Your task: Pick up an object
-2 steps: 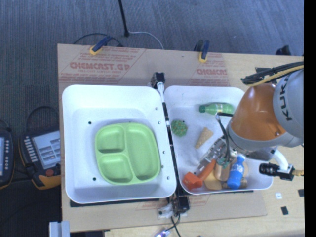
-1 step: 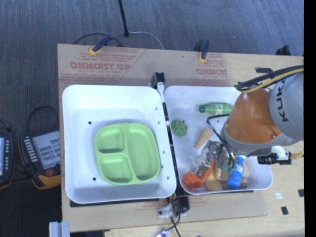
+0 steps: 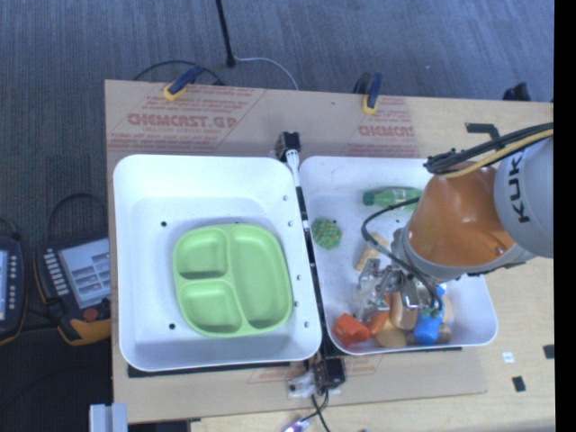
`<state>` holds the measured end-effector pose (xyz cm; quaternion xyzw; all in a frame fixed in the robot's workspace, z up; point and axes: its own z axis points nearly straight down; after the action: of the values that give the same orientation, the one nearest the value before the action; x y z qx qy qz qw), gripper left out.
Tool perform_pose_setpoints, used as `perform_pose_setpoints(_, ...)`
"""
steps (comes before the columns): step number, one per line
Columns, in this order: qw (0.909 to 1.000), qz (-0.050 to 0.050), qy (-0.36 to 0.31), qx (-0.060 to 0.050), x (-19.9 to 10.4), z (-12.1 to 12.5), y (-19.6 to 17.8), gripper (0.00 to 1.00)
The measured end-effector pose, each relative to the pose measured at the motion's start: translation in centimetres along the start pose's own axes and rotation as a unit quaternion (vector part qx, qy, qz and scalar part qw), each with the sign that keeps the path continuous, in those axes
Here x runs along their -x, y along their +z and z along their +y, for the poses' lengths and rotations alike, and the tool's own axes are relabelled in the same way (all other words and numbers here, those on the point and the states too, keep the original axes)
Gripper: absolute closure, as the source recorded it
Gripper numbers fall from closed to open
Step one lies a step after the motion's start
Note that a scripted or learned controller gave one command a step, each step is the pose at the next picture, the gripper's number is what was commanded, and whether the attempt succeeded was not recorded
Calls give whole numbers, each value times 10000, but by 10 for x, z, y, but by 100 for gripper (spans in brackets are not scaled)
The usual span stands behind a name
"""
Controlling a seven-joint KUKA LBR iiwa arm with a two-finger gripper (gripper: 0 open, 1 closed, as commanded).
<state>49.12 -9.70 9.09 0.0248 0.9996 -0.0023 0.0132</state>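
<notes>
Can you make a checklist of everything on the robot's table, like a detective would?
Surface: wooden bench bearing two white bins, left bin and right bin.
Job's things: green bottle, green ball, orange piece, blue piece in the right bin.
Clutter: green divided plate in the left bin.
Grippers: gripper low over the right bin's pile.
Cables: black and yellow cables on the arm.
Surroundings: grey carpet, handheld controller.

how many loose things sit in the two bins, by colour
green: 3, a divided plate in the left bin, a bottle and a bumpy ball in the right bin
orange: 1
blue: 1
tan: 1
total: 6 that I can tell apart; the arm hides more
</notes>
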Motion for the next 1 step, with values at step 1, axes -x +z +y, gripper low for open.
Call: perform_pose_setpoints(1, 10000, 85, -8, 14, -4, 1, 2, 0)
